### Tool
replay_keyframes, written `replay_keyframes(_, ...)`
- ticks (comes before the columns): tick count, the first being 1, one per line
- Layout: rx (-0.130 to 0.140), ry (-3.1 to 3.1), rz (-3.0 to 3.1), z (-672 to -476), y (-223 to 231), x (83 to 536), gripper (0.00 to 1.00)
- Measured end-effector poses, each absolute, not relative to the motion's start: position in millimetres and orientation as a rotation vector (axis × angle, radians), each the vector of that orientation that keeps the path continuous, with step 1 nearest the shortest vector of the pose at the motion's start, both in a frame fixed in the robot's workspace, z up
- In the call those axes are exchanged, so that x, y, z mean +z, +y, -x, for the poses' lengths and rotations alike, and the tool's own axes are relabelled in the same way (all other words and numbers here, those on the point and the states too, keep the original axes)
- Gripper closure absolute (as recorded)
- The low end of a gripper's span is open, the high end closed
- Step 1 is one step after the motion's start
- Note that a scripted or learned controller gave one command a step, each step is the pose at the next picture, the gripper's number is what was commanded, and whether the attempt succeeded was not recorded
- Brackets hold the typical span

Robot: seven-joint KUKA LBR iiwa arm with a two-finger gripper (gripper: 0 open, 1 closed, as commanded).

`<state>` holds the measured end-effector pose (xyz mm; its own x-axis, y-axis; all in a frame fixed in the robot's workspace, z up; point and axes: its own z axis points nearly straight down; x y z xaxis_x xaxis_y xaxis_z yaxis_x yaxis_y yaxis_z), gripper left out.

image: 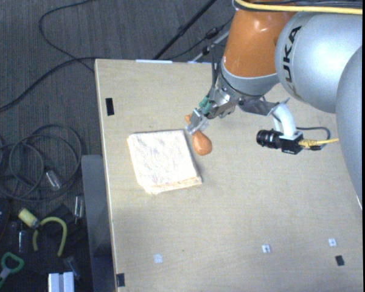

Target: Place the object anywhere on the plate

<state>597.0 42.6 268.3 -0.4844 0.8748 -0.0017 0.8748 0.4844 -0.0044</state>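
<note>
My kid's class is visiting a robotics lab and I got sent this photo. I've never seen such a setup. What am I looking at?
One camera looks down at a slant on a wooden bench. The big grey and orange machine at the upper right is a robot arm; its tip is the gripper, which picks things up. On the bench lies a folded white cloth, and a small orange object sits by the cloth's right edge, just under the gripper. Whether the gripper is actually gripping it is unclear. A small black camera hangs off the arm. Cables lie on the floor to the left.
</note>
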Motion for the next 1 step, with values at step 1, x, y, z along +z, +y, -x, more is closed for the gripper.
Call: replay_keyframes(1, 0.005, -2.719, 1.575, -578.2, -1.9, 331.6, 1.0)
